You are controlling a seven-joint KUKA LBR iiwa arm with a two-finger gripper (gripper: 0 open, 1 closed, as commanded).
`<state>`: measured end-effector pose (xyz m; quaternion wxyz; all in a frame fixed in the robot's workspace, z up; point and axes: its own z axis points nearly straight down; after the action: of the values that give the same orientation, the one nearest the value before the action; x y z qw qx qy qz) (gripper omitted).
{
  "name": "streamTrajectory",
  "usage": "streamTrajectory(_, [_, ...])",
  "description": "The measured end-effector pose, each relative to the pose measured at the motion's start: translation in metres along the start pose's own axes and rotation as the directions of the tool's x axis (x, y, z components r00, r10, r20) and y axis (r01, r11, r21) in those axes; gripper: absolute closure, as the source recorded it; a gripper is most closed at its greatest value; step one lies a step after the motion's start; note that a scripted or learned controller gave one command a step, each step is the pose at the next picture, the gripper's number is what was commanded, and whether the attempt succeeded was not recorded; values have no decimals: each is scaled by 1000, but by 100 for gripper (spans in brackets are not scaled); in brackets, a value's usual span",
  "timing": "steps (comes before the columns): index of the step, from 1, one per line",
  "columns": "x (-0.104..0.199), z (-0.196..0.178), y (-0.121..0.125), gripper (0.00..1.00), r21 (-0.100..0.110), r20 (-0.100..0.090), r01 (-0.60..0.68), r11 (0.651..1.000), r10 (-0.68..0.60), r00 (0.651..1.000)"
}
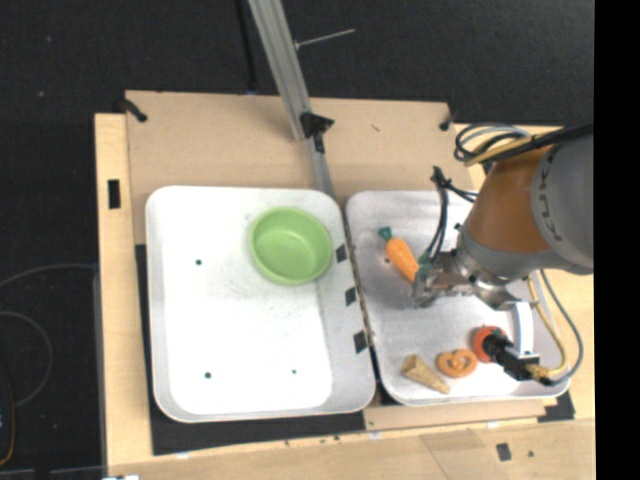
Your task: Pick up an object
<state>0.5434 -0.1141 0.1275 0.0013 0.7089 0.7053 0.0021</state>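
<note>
Two white bins are seen on a tan bench (pixel 110 268), w/ dark floor around. Left bin (pixel 200 368) has much open room; a green bowl (pixel 291 246) sits near its upper right corner. Right bin (pixel 375 218) is more crowded: the arm covers its right part, and its far right edge is hidden. The gripper (pixel 428 290) is placed low over the bin middle, just beside a toy carrot (pixel 401 256), orange w/ green top, tilted. Open or closed cannot be told; contact also unclear. Near the front edge lie a tan wedge-shaped piece (pixel 425 373), an orange pretzel-like toy (pixel 459 363) and a red-orange round item (pixel 489 343), partly hidden.
</note>
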Motion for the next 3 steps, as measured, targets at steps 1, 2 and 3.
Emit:
streamTrajectory(1, [5, -54, 11, 100, -3, 2, 9, 1000, -9, 1000])
streamTrajectory(2, [4, -102, 5, 100, -3, 2, 9, 1000, -9, 1000])
streamTrajectory(3, [3, -140, 7, 100, -2, 2, 10, 1000, -10, 1000])
